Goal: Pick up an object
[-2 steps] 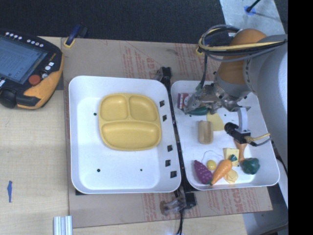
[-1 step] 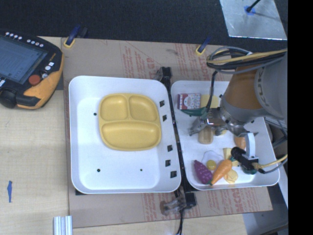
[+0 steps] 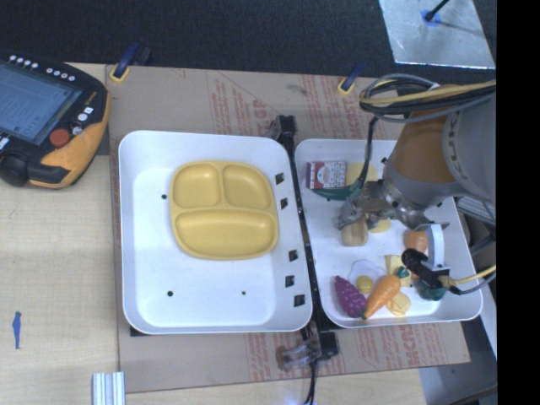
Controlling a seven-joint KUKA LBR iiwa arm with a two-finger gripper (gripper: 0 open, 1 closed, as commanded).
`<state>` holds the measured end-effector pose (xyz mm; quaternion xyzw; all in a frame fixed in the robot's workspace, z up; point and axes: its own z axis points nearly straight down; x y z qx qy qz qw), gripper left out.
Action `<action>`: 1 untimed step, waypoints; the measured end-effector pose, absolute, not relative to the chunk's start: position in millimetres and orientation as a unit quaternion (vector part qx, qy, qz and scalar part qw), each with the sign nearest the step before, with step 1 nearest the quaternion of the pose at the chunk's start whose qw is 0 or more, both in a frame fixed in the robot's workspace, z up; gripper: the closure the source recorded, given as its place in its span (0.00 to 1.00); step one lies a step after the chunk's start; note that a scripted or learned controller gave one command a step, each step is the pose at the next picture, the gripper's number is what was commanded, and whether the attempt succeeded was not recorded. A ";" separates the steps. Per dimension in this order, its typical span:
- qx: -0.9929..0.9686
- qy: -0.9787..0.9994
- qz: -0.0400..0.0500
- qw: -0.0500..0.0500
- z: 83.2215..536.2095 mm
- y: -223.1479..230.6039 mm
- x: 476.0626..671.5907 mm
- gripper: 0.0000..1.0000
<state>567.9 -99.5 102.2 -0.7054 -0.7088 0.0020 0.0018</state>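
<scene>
My gripper (image 3: pixel 356 219) is low in the right bin (image 3: pixel 331 312), under the grey arm and its orange band (image 3: pixel 426 154). It sits right at a tan block-shaped piece (image 3: pixel 354 234). A small red and white packet (image 3: pixel 326 175) lies at the bin's back left. Toward the front lie a purple grape bunch (image 3: pixel 346 294), an orange carrot (image 3: pixel 382 294), and small yellow pieces (image 3: pixel 396 304). An orange round piece (image 3: pixel 414 240) lies to the right of the gripper.
The left bin (image 3: pixel 143 302) holds a yellow three-compartment plate (image 3: pixel 224 208). A teach pendant (image 3: pixel 46 121) lies on the bench at the far left. Black clips (image 3: pixel 297 251) line the gap between the bins. Cables (image 3: pixel 422 87) loop above the arm.
</scene>
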 end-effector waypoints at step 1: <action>-0.704 -0.710 -0.001 0.000 196.5 -28.2 540.0 1.00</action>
